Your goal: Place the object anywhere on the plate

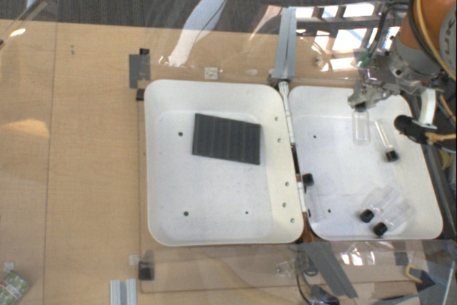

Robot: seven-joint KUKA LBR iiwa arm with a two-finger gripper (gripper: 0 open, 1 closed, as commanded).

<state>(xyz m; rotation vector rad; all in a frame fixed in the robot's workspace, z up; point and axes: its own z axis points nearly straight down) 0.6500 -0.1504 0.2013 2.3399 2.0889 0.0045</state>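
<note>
Hand (pixel 363 98) hangs over the right bin's (pixel 335 175) far side; whether it is spread I cannot tell. Clear vials (pixel 361 128) lie just below. Best drop straight, pinch one mid-body, then carry left to the dark plate (pixel 226 139)

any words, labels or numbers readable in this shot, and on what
None can be read.
Small pale tag on the bench above the left bin: too small and blurred to read.
Printed scrap at the bottom left corner: print too blurred to read.
Dark plate in the left bin: ribbed, no text.
Clear vials in the right bin: no label seen.
</note>
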